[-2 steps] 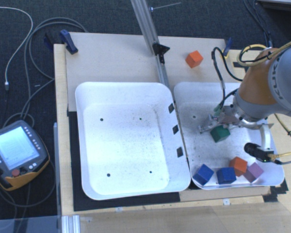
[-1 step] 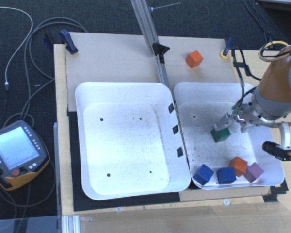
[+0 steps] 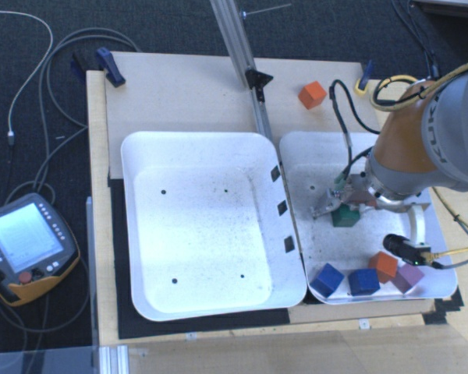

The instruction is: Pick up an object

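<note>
Camera view: fingers (image 3: 337, 206), state unclear, beside green block (image 3: 345, 218); blue blocks (image 3: 326, 280), orange block (image 3: 385, 265) lie near.

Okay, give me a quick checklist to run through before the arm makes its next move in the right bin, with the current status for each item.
1. Gripper is over the right bin: ok.
2. A target is close: the green block lies right beside the gripper: ok.
3. Green block sits between the jaws: cannot tell, the wrist hides much of it.
4. Green block stands apart from the others: ok, the two blue blocks, the orange block and the purple block sit along the near wall.
5. Stray orange cube on the bench lies outside both bins, away from the gripper: ok.
</note>
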Tool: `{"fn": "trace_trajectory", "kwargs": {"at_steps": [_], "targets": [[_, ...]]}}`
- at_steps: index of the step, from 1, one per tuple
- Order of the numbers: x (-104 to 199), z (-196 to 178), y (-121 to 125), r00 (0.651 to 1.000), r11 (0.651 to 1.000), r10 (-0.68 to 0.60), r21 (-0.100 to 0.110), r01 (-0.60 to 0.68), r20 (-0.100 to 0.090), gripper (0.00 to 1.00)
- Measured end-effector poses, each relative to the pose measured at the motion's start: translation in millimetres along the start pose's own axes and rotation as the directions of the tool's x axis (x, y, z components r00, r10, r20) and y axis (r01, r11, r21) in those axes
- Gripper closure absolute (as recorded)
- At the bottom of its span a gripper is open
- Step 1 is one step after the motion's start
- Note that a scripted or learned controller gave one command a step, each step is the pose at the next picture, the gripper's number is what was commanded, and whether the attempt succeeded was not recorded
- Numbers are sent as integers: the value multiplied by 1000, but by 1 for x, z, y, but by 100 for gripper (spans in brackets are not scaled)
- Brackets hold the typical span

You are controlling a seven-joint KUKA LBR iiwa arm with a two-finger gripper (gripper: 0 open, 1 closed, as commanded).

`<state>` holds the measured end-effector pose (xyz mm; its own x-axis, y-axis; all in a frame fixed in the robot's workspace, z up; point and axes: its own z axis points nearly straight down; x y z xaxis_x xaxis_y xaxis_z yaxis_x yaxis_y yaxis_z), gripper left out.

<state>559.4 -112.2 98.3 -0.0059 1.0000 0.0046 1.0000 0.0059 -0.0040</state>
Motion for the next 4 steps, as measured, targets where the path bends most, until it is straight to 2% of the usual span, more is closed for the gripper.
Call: {"fn": "trace_trajectory", "kwargs": {"at_steps": [1,2,3,4], "targets": [[-37,-47,24,1000,1000,7,-11,-7,8,0],[19,-33,41,1000,1000,-1,-6,1,3,0],[-6,1,-12,1000,1000,9,4,-10,3,0],[-4,-12,-9,1000,1000,5,-5,-5,3,100]]}}
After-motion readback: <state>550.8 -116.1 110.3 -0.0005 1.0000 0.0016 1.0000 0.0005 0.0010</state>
